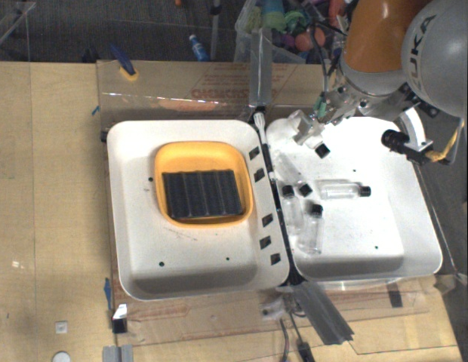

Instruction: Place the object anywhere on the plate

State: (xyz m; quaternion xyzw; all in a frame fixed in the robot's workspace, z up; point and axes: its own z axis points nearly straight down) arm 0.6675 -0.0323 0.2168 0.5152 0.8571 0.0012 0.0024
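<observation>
An orange-yellow plate (168, 159) sits in the left bin (128, 225). A black ribbed rectangular object (202, 193) lies flat on it and covers most of its lower half. My gripper (311, 133) hangs over the far left corner of the right bin (385, 232), well to the right of the plate. A small black piece (321, 150) shows just below it; whether it is held cannot be made out.
Several clear plastic bottles with black caps lie in the right bin: one on its side (340, 191), others near the divider (294, 193) and lower down (312, 228). A bar (268, 202) with black clips separates the bins. Coloured clutter (302, 6) sits behind.
</observation>
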